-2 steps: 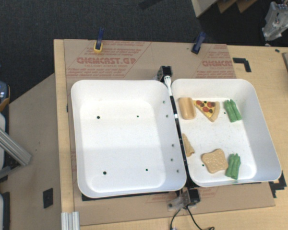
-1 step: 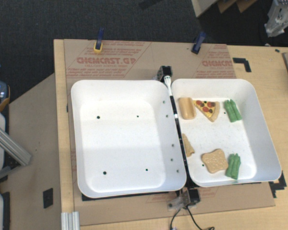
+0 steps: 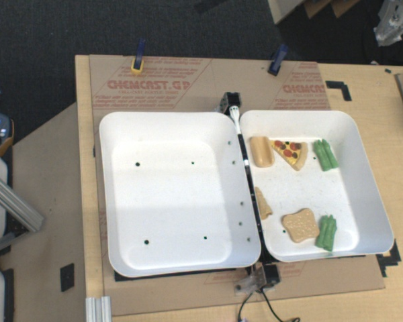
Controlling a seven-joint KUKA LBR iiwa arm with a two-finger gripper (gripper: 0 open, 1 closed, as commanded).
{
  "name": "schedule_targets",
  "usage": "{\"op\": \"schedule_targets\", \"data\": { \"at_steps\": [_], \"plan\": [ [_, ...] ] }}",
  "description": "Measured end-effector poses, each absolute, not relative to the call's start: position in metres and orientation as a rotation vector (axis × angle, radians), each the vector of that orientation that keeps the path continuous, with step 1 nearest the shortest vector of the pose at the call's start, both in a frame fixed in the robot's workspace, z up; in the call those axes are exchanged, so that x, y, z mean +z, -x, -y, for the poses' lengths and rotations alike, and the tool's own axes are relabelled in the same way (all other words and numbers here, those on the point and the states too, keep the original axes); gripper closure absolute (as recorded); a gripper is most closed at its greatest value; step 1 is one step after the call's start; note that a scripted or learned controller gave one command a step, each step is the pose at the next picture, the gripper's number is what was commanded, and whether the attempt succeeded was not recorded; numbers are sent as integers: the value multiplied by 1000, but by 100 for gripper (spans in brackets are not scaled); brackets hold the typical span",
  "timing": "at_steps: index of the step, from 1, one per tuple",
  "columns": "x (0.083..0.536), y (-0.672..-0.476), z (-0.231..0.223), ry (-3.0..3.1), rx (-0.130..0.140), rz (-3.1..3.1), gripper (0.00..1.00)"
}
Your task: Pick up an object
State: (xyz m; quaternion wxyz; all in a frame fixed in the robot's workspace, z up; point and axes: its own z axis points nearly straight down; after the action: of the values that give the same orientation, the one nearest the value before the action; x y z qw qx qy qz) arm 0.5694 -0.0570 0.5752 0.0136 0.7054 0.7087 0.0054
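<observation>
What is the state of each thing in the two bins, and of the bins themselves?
Left bin: flat on the bench, holding no toy.
Right bin: flat, holding all the toys.
Hot dog bun: lying near the divider.
Pizza slice: lying flat.
Upper green vegetable: lying loose.
Toast slice: lying flat.
Lower green vegetable: touching the toast.
Small tan piece: against the left wall.

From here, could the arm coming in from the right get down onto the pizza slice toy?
Probably yes. The triangular pizza slice toy lies flat in the right white bin, with small gaps to the tan hot dog bun and green bean bundle, nothing above.
</observation>
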Motion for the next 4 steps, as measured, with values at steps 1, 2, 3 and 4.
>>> {"op": "schedule_targets", "data": {
  "at_steps": [1, 2, 3, 4],
  "plan": [
    [586, -570, 57, -2193, 20, -2204, 100],
    [597, -571, 56, -2189, 23, -2202, 100],
    [607, -571, 56, -2185, 26, -2200, 100],
    [618, -572, 56, -2181, 30, -2196, 100]
  ]
}}
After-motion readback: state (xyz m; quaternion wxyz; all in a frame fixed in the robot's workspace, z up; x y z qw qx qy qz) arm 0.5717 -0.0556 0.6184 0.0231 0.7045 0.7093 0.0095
